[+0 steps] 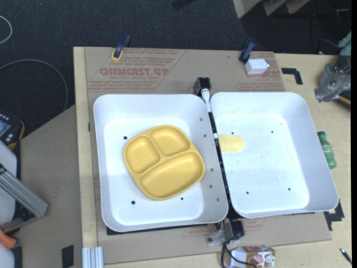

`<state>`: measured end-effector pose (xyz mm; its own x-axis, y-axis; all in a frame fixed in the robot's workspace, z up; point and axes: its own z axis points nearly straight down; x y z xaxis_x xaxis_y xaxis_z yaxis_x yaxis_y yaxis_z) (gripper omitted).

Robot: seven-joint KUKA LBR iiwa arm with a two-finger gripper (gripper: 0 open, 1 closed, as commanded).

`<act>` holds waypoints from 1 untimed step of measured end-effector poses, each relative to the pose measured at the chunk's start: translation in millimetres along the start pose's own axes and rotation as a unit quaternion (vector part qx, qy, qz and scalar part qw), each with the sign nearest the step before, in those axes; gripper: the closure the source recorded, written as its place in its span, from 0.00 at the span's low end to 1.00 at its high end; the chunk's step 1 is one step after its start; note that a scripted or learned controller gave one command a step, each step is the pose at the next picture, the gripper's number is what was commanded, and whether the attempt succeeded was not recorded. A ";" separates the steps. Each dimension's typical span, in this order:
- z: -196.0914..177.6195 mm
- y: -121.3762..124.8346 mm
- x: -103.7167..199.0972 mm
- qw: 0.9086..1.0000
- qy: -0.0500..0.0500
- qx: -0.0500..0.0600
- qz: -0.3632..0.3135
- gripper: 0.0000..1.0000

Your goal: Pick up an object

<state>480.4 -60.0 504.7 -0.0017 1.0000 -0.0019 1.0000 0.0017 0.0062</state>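
Two shallow white bins sit side by side on a brown cardboard-covered bench (167, 66). The left bin (106, 110) holds a yellow divided plate (163, 161), which lies flat near the bin's middle, turned a little so its two small compartments face toward eleven and one o'clock and its one large compartment faces toward five o'clock. The plate rests clear of the bin's walls on every side. In the right bin (295, 149) a small pale yellow piece (231, 143) lies at about nine o'clock on that bin's floor, just beside the left wall where the two bins meet; it is too small and blurred to tell what it is. At the three o'clock edge of the view, up toward two o'clock from the right bin and outside it, the grey end of the arm shows with the gripper (333, 85) hanging over the bench, well apart from both the plate and the pale piece; whether its pincer is open or closed I cannot tell, since it is cut off and blurred there. A white block (256, 66) lies on the cardboard at twelve o'clock from the right bin, and a green object (327, 149) lies along that bin's outer rim at three o'clock.
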 end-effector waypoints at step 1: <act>94.3 -3.4 177.9 1.000 0.002 0.009 -0.008 1.00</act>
<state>477.3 117.7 410.0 -0.0176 0.9998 0.0020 0.9998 0.0176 -0.0113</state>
